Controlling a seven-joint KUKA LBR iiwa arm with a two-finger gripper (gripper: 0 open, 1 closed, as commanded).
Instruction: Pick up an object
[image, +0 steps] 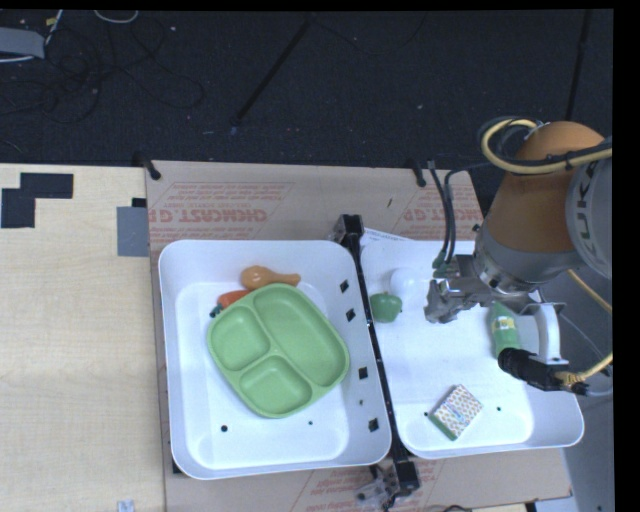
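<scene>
My gripper (443, 306) hangs over the upper middle of the right bin (480, 440), under the grey and orange arm. A small green round object (385, 306) lies just left of it, by the wall between the bins. To the gripper's right lies a green bottle-like item (503, 331), partly hidden by the arm's hardware. Lying apart near the bin's front is a small patterned box (457, 411). Nothing shows between the gripper's tips from this angle.
The left bin (190, 400) holds a green divided plate (277, 349), with an orange spoon-like piece (262, 277) and a red bit (231, 297) at its upper edge. A black cable end (528, 368) hangs at the right bin's right side.
</scene>
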